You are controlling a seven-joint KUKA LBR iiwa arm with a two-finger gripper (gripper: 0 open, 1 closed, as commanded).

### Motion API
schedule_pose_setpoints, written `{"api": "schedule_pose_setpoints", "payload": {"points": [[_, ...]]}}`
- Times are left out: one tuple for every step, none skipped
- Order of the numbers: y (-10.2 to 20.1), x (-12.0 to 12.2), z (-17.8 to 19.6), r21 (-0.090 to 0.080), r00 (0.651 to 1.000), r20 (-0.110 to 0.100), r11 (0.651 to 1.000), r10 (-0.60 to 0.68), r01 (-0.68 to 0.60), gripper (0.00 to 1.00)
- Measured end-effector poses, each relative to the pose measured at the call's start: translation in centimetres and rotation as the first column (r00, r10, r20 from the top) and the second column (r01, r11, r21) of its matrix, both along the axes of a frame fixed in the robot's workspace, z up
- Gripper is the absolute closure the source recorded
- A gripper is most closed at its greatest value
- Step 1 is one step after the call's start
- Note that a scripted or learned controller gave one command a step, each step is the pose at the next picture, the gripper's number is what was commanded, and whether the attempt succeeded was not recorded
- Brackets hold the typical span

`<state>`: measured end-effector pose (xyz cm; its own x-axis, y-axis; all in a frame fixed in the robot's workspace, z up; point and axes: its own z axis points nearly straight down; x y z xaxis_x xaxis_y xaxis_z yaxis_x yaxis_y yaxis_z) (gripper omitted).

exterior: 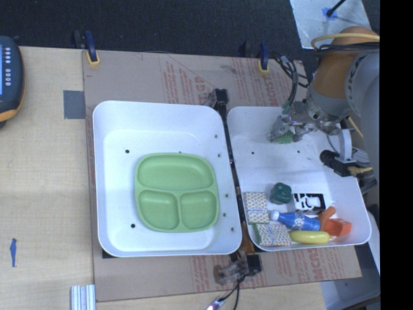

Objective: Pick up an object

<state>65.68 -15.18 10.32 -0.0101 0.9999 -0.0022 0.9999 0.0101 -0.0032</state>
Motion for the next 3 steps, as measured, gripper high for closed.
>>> {"api": "schedule_pose_setpoints", "payload": {"points": [[7.4,0.2,9.6,0.004,1.0,0.011,1.0,0.001,-0.002,1.0],[13.1,-0.7,10.6,0.003,1.0,0.0,1.0,0.0,0.0,1.0],[20.4,-6.5,8.7,0.004,1.0,-0.007,1.0,0.003,-0.003,1.0]]}}
